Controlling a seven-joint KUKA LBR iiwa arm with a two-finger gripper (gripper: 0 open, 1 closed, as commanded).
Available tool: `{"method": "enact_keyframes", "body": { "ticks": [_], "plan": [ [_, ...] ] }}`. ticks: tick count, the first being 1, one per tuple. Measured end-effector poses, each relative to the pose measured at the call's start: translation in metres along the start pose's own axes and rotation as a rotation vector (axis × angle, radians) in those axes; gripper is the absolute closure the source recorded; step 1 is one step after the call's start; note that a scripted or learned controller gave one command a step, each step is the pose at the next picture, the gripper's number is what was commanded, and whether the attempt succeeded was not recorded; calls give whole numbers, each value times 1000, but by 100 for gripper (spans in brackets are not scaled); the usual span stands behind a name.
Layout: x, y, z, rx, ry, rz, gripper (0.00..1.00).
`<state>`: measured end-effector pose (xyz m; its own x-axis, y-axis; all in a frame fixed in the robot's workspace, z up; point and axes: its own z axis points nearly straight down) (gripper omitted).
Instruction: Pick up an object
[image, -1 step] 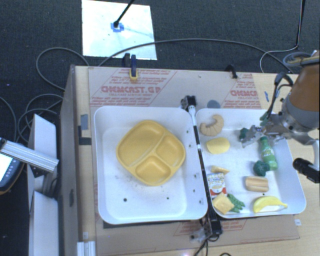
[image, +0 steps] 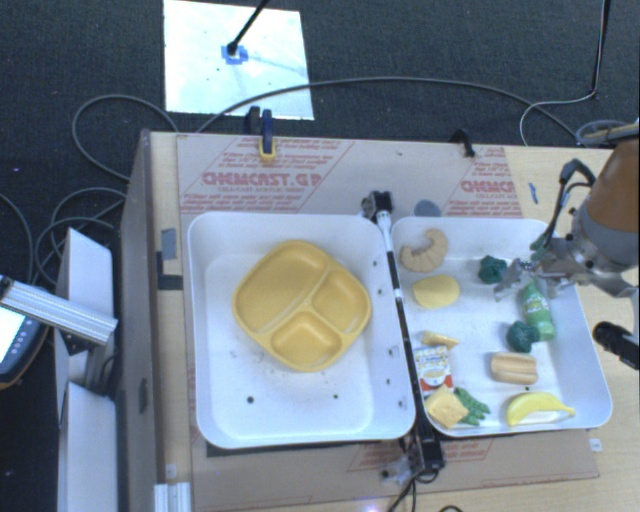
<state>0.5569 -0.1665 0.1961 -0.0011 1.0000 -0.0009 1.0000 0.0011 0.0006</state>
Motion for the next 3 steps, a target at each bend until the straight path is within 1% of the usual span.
{"method": "enact_keyframes", "body": {
  "ticks": [1,2,3],
  "plan": [
    [23,-10,66,1,1,-1,0],
    [23,62,70,-2,0,-3,0],
    [0,113,7,-4,-1,-4,0]
  ]
}}
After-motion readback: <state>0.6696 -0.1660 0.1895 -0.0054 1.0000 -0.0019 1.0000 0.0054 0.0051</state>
